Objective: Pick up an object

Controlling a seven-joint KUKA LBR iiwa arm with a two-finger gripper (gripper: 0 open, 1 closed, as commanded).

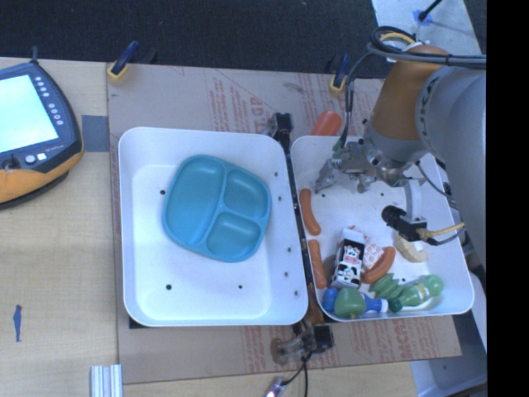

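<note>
You have two white bins on the worktop (74, 246). The left bin (136, 222) holds one blue divided plate (216, 208). The right bin (450, 288) holds three sausages, a cow-print carton (350, 263) and green bottles. The gripper (357, 172) hangs over that bin's far end; whether it grips anything, you cannot tell.

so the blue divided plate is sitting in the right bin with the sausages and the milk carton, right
Not quite. The camera view shows the blue plate lying alone in the left bin, not the right one. The sausages and the milk carton are in the right bin, as you said.
</note>
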